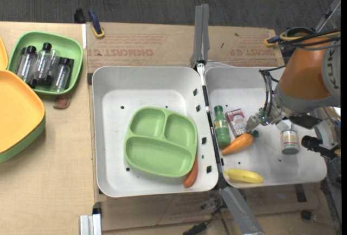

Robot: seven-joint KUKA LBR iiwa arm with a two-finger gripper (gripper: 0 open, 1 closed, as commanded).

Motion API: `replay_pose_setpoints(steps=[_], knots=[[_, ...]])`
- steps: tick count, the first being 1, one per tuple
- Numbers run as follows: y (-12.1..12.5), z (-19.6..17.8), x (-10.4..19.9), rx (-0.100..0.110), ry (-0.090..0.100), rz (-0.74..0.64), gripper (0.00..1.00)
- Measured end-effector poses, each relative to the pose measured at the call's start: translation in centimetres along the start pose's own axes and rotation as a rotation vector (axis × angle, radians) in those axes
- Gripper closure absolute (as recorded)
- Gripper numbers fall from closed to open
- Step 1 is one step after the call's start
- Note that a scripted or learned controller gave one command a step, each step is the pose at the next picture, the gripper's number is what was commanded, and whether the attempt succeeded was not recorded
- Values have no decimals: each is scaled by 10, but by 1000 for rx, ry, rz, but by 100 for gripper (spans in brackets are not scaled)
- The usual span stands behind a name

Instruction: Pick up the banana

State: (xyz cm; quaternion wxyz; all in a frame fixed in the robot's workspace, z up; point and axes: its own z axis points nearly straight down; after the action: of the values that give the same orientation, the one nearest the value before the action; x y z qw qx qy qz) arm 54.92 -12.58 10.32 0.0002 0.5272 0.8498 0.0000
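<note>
The yellow banana (244,176) lies on its side near the front edge of the right bin (303,171), toward that bin's left corner. My gripper (256,121) hangs low over the middle of the right bin, at the thick end of an orange carrot (237,144) and beside a small red-and-white packet (236,121). It is well behind the banana and apart from it. Nothing is seen held in it.
A green bottle (221,126) lies by the right bin's left wall, and a small jar (289,140) stands at the right. The left bin (108,120) holds a green divided plate (161,141) and a sausage (191,174). Orange plates (19,114) and a tray of bottles (46,63) sit far left.
</note>
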Motion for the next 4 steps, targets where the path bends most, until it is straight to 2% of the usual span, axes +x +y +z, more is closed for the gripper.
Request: replay_pose_setpoints(steps=[1, 2, 3, 4], knots=[[-15, 11, -72, 0, 8, 567, 100], [-57, 12, -17, 2, 1, 495, 100], [-27, 4, 26, 2, 1, 353, 100], [2, -47, -6, 3, -1, 647, 100]])
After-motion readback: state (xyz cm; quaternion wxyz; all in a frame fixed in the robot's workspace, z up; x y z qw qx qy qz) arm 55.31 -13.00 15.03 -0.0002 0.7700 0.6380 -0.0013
